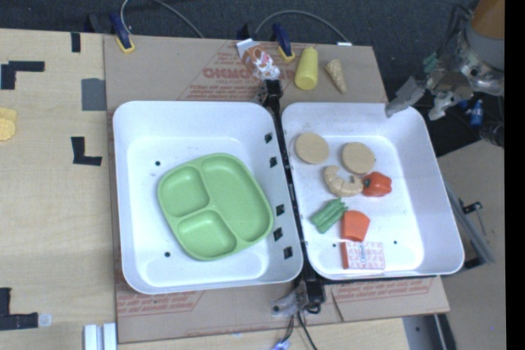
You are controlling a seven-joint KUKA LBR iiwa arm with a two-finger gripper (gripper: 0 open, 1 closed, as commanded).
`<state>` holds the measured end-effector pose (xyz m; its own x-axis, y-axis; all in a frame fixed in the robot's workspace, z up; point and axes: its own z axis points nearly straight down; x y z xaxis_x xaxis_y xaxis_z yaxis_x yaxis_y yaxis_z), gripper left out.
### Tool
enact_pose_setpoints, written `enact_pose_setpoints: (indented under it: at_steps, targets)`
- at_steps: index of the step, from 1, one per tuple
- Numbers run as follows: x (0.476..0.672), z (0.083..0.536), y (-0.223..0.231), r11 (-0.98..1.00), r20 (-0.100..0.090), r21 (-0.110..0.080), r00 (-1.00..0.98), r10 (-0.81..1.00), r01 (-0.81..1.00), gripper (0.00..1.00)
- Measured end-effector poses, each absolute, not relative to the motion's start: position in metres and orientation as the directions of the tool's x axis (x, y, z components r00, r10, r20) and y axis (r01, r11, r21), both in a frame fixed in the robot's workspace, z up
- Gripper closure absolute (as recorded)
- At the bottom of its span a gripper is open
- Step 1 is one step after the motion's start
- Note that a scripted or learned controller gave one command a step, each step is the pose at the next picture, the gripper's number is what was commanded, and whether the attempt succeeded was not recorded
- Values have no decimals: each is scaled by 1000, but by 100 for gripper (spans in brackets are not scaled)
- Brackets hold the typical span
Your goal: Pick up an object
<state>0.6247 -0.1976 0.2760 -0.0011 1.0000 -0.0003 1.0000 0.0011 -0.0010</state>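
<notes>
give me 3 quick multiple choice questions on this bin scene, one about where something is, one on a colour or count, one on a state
1. Where does the green divided tray lie?
A. in the left bin
B. in the right bin
C. on the cardboard behind the bins

2. How many round tan discs lie in the right bin?
A. one
B. two
C. four

3. How does the gripper stand relative to the right bin?
A. deep among the food pieces
B. near its far right corner, apart from the pieces
C. over the left bin

Answers: 1 A, the tray sits on the left bin's floor. 2 B, two discs lie side by side. 3 B, it is at that corner, with no piece near it.
</notes>
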Motion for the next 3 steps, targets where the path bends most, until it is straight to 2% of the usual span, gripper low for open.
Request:
enact_pose_setpoints:
  at_steps: [1, 2, 3]
  targets:
    - [610, 135, -145, 1, 2, -5, -1, 1000, 1000, 0]
    - [571, 89, -106, 1, -4, 9, -1, 1000, 1000, 0]
    - [569, 96, -104, 1, -2, 4, -1, 1000, 1000, 100]
